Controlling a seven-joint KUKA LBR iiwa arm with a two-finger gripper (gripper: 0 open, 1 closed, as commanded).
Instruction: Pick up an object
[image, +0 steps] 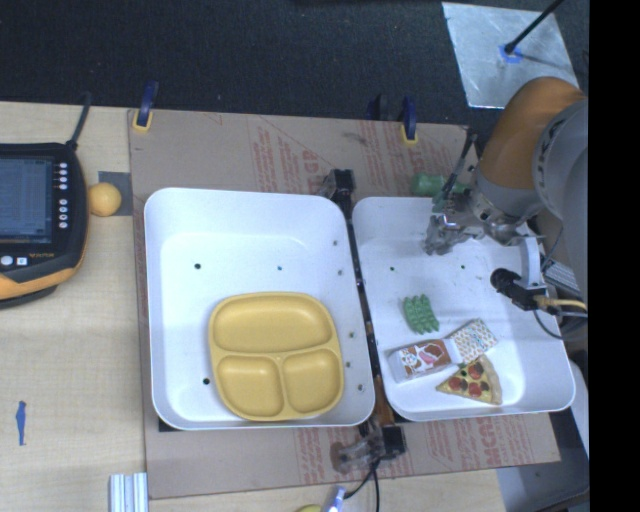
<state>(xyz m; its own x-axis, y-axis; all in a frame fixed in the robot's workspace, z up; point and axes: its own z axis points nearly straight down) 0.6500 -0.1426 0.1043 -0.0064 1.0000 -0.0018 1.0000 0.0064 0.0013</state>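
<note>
Highest above the bench, and so closest to the lens, the grey arm (566, 165) with its orange band is seen at the upper right. Its gripper (440, 237) is lowered over the far part of the right bin (470, 285), close to that bin's far wall. Whether the gripper is released or clenched cannot be told, as the tip is too small and blurred.

Three loose things are found in the same bin, all well apart from the gripper and toward the near side. A green ridged piece (420, 313) is placed nearest to it, about mid-bin. Just beyond that, a small printed packet (442, 352) is laid flat at a slant. A toy pizza slice (471, 383) is set just beside the packet's near edge, close to the bin's near wall.

A yellow divided plate (276, 354) is held in the near half of the left bin (250, 250), its three compartments turned upward. Both bins are borne side by side on a brown cardboard sheet (250, 140), which is fixed at its far edge by blue clamps (145, 104).

A small green object (428, 185) is seen on the cardboard just outside the right bin's far wall. Farther left, a yellow ball (103, 198) is placed near the left bin's far corner, with a teach pendant (35, 222) beside it at the bench's edge.
</note>
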